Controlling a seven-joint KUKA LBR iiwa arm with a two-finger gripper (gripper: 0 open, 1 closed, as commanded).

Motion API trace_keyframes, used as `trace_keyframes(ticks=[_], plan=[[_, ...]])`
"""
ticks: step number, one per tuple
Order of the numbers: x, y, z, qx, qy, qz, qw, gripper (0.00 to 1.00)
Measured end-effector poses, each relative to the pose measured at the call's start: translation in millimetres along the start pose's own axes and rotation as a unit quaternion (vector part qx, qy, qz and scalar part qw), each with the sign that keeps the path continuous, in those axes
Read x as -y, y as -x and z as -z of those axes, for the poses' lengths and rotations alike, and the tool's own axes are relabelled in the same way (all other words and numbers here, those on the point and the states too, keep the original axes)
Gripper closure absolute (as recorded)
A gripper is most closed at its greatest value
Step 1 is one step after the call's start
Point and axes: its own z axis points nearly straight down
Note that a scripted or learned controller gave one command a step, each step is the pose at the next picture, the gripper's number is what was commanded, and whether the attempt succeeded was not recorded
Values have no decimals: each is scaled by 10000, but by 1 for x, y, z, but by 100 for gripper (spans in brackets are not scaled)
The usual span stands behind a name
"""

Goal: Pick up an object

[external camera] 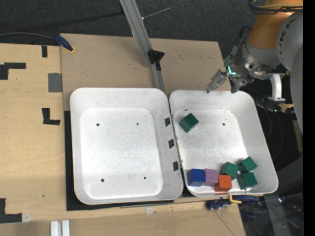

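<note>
Two white bins side by side on the table. Left bin has a bare speckled floor. Right bin is mostly open floor through its middle and far end.

Objects in right bin: one green block alone near the far left side, tilted, close to the shared rim, free room on all sides. A cluster is packed into the near right corner: blue block, pale purple block, orange block, three more green blocks. Cluster blocks touch or nearly touch each other and crowd the near wall.

A slanted metal pole crosses the table from the top down to the seam between the bins. Small blue-and-yellow item at the table's far left edge.

Arm enters from right, orange band high at top right. Pincer sits above the right bin's far rim, outside the bin floor, well apart from every block. Fingers look spread, nothing between them.
</note>
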Motion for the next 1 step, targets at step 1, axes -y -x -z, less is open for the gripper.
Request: trace_keyframes(ticks=[1], plan=[[-1,0,3,11,18,4,10000,0]])
